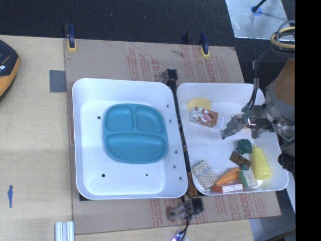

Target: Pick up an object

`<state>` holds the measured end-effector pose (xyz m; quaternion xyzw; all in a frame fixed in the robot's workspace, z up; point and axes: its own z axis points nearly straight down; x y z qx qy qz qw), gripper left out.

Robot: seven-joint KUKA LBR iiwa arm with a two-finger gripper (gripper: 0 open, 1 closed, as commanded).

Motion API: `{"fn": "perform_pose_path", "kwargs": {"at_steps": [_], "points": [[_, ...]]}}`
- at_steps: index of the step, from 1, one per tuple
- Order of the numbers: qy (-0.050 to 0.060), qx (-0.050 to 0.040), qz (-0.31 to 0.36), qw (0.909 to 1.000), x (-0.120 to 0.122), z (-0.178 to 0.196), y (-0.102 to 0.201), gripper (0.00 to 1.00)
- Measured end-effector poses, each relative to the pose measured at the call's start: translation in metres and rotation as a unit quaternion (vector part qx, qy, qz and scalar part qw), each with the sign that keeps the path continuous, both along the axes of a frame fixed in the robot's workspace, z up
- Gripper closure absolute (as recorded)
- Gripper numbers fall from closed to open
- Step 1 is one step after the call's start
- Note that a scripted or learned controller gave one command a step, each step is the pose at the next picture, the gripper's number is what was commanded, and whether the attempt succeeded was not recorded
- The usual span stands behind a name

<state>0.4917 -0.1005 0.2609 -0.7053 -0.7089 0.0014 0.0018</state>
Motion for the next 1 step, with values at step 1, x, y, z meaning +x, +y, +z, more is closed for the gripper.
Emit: {"fn": "perform_pose_path", "kwargs": {"at_steps": [1], "points": [[-0.004, -0.0036, -0.001, 1.0000, 0.1004, -0.0544, -0.0837, 0.00]]}}
